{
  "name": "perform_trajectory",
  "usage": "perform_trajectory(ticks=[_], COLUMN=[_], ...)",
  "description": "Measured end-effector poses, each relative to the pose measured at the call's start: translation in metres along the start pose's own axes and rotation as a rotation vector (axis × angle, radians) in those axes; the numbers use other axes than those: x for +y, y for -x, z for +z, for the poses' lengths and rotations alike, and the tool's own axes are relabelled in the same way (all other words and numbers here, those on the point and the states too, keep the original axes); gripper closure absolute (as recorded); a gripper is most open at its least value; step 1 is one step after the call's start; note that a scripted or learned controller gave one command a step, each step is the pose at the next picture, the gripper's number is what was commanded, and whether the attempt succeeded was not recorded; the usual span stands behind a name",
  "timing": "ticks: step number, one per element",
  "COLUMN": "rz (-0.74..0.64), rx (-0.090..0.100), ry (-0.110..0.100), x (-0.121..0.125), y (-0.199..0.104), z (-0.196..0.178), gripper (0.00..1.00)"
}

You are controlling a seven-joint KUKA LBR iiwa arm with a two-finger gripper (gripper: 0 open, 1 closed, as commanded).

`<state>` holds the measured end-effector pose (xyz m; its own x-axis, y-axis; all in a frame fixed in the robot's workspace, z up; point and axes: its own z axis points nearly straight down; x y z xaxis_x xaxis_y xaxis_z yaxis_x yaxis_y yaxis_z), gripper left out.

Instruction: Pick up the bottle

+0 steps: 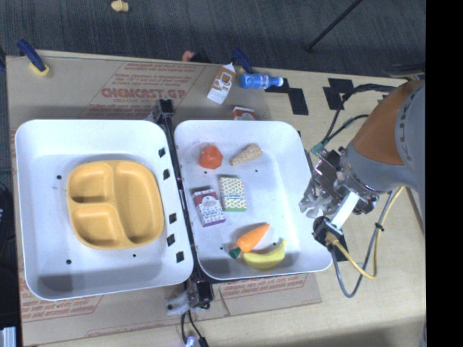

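My pincer (325, 212) hangs just past the right rim of the right bin (304, 150), at the end of my grey arm with its orange band (387, 132); whether it is spread or pressed together I cannot tell from this slant, and nothing shows between its tips.

The only writing I can read is red print on the cardboard sheet (145, 85) under the bins, far up and to the left of my pincer: it looks like "CHEMCAST GP", with smaller lines beneath too fine to make out. The small cartons carry printed labels, but they are too small to read.

The bottle (259, 82) lies outside both bins, on the bench beyond the right bin's far rim, well up and to the left of my pincer. It is blue and rests on its side, long axis running left to right, with the paler, narrower end pointing right. Just left of it lies a white and brown carton (221, 84).

Inside the right bin, left of my pincer, sit a banana (265, 256) touching a carrot (252, 238), a green patterned box (233, 193), a red and purple box (208, 207), a red tomato (210, 157) and a tan bread roll (246, 154). Farther left, the other bin (36, 165) holds a yellow divided tray (116, 202).
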<state>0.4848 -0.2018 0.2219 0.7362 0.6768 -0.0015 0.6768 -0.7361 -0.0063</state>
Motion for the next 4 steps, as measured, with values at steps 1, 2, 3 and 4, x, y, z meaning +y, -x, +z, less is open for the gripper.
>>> perform_trajectory(ticks=[1, 2, 3, 4], rz=[-0.010, 0.417, -0.021, 0.085], rx=[0.000, 0.002, 0.000, 0.000], ry=[0.000, 0.002, 0.000, -0.001], x=[-0.003, -0.015, -0.026, -0.004], y=[0.009, -0.002, -0.012, 0.009], z=[0.007, 0.016, 0.013, 0.054], gripper=[1.00, 1.00, 1.00, 1.00])
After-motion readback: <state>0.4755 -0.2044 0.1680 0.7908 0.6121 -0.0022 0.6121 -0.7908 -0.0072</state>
